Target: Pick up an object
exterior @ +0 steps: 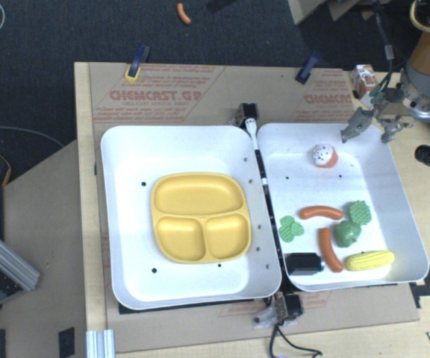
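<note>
Both white bins look like smooth moulded plastic with a soft sheen; the left bin (118,222) and the right bin (394,192) each catch pale highlights along their rims. The yellow divided plate (200,216) is smooth plastic, slightly glossy. The toy foods seem plastic too: the two sausages (321,213) (330,249) shiny, the corn cob (369,259) ribbed, the broccoli piece (360,212) and the leafy green piece (290,229) bumpy. The surface (200,88) is matt brown cardboard-like sheet with red print. The floor (66,21) is dark, rough carpet. The gripper (372,125) looks dull grey metal.
</note>
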